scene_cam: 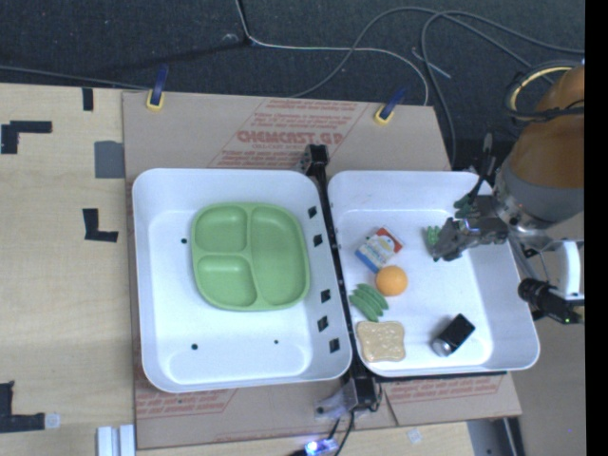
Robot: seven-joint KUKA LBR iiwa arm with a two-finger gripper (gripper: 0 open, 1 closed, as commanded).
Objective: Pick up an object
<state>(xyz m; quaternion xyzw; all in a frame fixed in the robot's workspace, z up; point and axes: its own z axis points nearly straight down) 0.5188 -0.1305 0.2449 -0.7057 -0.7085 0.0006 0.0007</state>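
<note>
**Camera view: tool over the right bin, nothing lifted yet**

Camera view looks down on a desk (57, 283) carrying two shallow white bins side by side. The left bin (157, 283) holds a green divided tray (252, 256), which lies flat near the middle. The right bin (494, 297) holds the loose things the task could take: a small blue, white and red packet (377, 250) near the bin's middle, an orange ball (390, 281) just beside it toward the near edge, a green leafy piece (369, 301) close to the divider between the bins, a tan slice that looks like toast (381, 341) at the near-left corner, and a small black block (454, 334) near the bin's near edge.

The arm (546, 174) reaches in from the right edge of the desk. Its tool (445, 239) hangs over the right bin's far-right part, well apart from the block and some way from the packet. Whether its fingers stand apart or together I cannot tell; they read as a dark, blurred cluster with a greenish tip, and nothing can be made out between them.

My judgement is that the pick is not yet made. All five objects appear to rest on the bin floor. Choosing one, descending, closing and lifting all remain.
</note>
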